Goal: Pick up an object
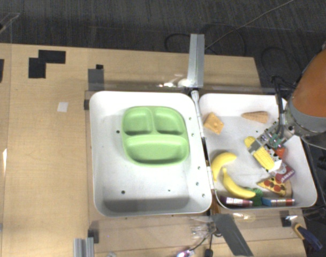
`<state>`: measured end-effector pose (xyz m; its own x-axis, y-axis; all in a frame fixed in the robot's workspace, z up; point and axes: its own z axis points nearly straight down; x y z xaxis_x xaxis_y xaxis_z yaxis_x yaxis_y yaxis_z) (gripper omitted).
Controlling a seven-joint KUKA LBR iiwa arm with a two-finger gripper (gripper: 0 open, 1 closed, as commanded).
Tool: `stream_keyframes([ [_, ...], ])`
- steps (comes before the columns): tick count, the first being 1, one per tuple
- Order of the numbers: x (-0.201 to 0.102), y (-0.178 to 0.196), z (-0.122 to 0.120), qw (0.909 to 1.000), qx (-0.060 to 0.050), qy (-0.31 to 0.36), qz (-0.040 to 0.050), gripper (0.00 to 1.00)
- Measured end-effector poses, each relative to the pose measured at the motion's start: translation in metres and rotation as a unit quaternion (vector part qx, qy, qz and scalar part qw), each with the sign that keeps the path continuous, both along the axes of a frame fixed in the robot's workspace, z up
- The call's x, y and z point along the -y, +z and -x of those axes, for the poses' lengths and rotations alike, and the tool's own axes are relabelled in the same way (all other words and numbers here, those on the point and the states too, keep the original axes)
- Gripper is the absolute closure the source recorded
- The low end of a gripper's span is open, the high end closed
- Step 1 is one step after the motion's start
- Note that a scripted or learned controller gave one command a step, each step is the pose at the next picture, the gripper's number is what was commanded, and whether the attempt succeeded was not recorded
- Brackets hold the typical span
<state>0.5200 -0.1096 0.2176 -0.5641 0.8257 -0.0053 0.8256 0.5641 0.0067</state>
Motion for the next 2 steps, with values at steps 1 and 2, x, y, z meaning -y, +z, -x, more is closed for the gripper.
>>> stream_keyframes([
  [1, -0.026, 0.019, -0.075, 0.998, -0.001, -0.063, -0.0008, 1.0],
  [2, -0.067, -0.006, -0.141, 0.9857, -0.001, -0.169, -0.0014, 1.0],
])
